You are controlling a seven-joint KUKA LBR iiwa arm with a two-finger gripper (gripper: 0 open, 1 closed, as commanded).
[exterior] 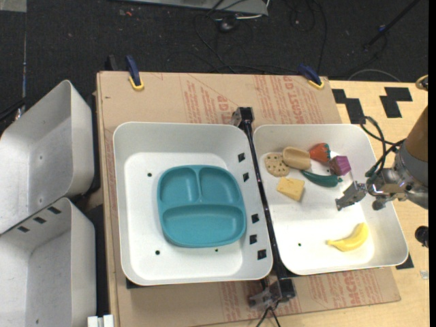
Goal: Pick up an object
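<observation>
Grey gripper (pixel 351 197), fingers spread and holding nothing, hovers over the right bin (pixel 388 251) between a yellow banana (pixel 349 238) and cheese wedge (pixel 291 188).

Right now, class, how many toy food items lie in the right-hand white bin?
6: a round tan cracker, a brown bread roll, a red-orange piece, a purple piece, a green curved pod and a yellow cheese wedge clustered at the back; a yellow banana in front.
</observation>
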